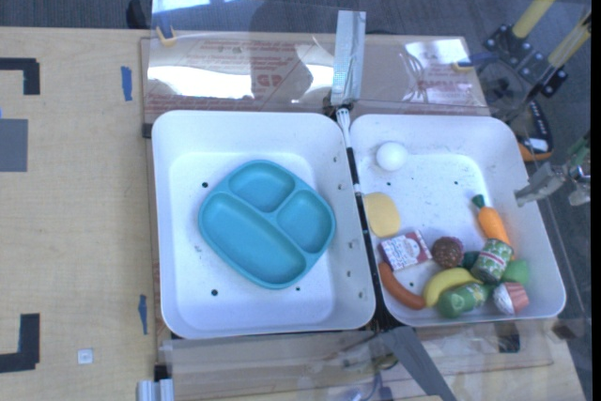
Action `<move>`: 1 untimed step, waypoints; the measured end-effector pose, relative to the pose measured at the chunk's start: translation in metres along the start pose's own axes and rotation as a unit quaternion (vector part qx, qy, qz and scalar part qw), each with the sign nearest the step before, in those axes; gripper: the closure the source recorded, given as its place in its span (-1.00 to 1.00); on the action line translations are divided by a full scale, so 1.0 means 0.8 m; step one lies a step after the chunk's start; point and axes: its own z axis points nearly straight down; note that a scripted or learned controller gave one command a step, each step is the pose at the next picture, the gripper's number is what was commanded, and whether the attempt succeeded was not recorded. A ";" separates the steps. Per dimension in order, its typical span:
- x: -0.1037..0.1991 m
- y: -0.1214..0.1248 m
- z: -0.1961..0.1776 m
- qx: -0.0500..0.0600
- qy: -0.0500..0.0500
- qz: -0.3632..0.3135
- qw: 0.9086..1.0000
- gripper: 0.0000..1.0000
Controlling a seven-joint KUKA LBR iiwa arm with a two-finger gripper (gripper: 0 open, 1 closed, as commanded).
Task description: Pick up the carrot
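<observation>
Orange carrot with green top (491,223) lying in right shallow white bin (427,138), near right wall; blue 3-compartment plastic plate (267,223) resting in left shallow white bin (178,202).

Two bins stand side by side on the bench (75,202), their inner walls touching. The left bin (178,146) holds a divided plate (267,223) near its centre. The right bin (526,277) holds all other items. An egg (391,155) lies toward the rear. A potato chip (382,213) lies in front of the egg, beside the inner wall. The carrot (491,221) lies toward the right wall. A packet (404,251) lies in front of the chip, with a sausage (399,288) in front of the packet. A banana (447,283) lies right of the sausage, behind a small can (462,299). A round ball-like item (447,251) lies just behind the banana. A second can (494,260) lies directly in front of the carrot. The gripper (549,183) sits at the right bin's right rim.
</observation>
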 end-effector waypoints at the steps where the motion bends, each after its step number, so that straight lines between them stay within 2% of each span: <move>1: -0.008 0.056 -0.070 -0.004 -0.002 -0.045 0.999 -1.00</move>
